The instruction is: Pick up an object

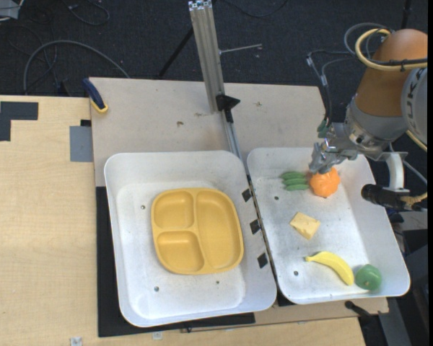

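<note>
orange fruit (325, 183) directly under hand (322, 163), touching; opening unclear.

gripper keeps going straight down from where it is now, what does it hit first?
Most likely the orange toy carrot: the gripper hangs right at its top in the right bin, with the green pods just beside. Depth is hard to judge from this slanted view, so contact may already exist.
</note>
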Available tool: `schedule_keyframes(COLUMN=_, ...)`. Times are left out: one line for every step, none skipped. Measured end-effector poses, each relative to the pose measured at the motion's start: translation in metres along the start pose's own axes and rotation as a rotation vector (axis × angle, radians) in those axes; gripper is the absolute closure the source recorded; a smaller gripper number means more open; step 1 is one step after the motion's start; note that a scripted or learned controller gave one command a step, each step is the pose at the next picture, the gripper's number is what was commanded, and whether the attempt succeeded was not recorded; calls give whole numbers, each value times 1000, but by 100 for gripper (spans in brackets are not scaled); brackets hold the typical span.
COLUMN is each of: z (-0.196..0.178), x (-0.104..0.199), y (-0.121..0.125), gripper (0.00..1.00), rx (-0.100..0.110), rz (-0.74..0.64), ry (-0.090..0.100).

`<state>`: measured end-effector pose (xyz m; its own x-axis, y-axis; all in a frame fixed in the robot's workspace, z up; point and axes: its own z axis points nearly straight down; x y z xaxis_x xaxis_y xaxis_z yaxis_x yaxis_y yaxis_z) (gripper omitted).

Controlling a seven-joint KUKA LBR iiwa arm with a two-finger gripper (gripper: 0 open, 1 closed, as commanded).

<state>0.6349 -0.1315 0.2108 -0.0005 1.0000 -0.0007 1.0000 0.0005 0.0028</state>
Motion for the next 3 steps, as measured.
schedule_keyframes(z=-62, x=-5, y=1, gripper=100, rx=1, rz=0, ry=0)
schedule_keyframes(z=-85, x=-7, y=1, gripper=100, rx=3, rz=-1, ry=1)
schedule_keyframes(z=-81, x=50, y=-6, gripper=100, rx=7, rz=-2, ry=1)
